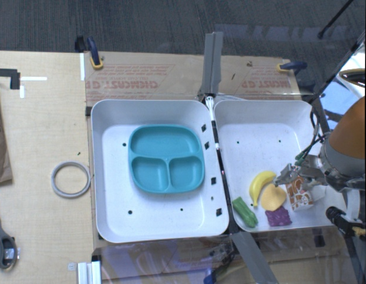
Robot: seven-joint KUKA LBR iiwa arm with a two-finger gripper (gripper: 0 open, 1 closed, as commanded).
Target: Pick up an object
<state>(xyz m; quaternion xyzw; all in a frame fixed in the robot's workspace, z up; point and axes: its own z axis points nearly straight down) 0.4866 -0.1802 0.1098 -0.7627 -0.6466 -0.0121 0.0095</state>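
Two shallow white bins are seen side by side. The gripper [294,173] is placed low over the right bin [259,123], near that bin's lower right corner, with the grey arm [348,147] entering from the right. The left bin [106,176] lies well to the gripper's left, across the divider. A teal divided plate [167,158] is set in the left bin, far left of the gripper and slightly above it in the view.

A yellow banana [261,185] is found just left of the gripper and a little below it, and a yellow rounded object [272,198] is touching the banana directly below the gripper. A white and orange patterned object [299,194] lies just below and right of the gripper; contact cannot be judged. A green vegetable [244,212] is set below and left, and a purple object [279,217] further below. Whether the gripper is open or closed cannot be told, and nothing is seen held.
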